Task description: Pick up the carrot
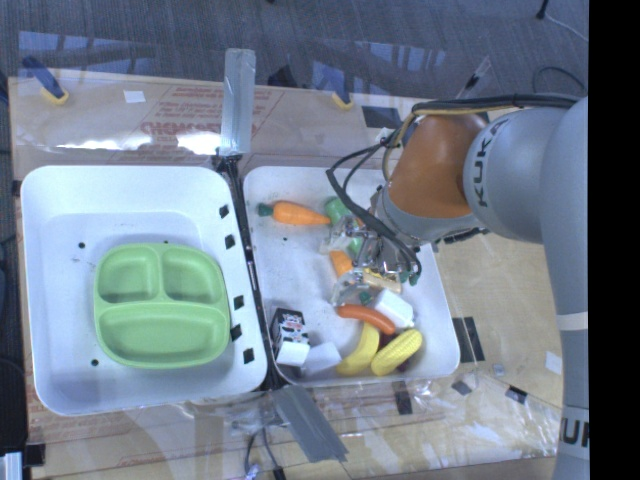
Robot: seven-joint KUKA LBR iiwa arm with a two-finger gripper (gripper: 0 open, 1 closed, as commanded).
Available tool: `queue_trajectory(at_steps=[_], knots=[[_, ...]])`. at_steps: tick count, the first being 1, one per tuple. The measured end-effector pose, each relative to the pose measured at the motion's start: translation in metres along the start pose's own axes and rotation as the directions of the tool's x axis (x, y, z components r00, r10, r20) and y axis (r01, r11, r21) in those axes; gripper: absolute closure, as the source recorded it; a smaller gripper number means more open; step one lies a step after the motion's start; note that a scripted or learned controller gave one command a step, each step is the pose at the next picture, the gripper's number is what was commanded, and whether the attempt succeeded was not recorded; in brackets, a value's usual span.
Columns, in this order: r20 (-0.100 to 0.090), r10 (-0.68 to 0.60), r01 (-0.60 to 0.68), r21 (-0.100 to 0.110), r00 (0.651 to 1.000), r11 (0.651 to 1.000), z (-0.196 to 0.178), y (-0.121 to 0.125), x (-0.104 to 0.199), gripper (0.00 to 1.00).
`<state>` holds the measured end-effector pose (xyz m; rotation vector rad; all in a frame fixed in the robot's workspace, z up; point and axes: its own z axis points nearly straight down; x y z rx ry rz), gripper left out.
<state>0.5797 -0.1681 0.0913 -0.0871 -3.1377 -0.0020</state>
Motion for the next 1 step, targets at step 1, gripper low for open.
queue_trajectory(at_steps=[1], knots=[[0.005, -0.008, 0.008, 0.001, 1.0, 1.0, -0.0124, 0.002, -0.0024, 1.0]])
